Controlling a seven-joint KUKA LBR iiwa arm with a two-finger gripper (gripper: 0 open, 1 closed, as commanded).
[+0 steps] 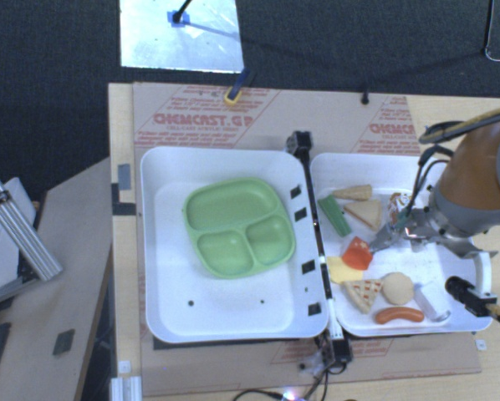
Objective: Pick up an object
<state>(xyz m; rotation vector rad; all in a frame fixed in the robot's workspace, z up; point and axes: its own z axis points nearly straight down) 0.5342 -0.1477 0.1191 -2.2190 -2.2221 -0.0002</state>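
Note:
Toy foods lie in the right bin [375,167]. There is a green stick [334,215], two tan wedges [356,193] [364,215], a red piece [357,253], a yellow slab [339,270], a pizza slice [363,293], a pale round bun [397,288] and a red sausage [398,314]. My gripper [390,236] hangs low over the middle of this bin, just right of the red piece and below the lower tan wedge. Nothing is visibly held in it. The arm's grey and orange body [480,186] covers the bin's right side.
The left bin [162,307] holds a green divided plate [238,227]. A black divider [313,232] runs between the bins. A small grey piece [431,302] lies near the sausage. Cables [438,132] loop above the arm.

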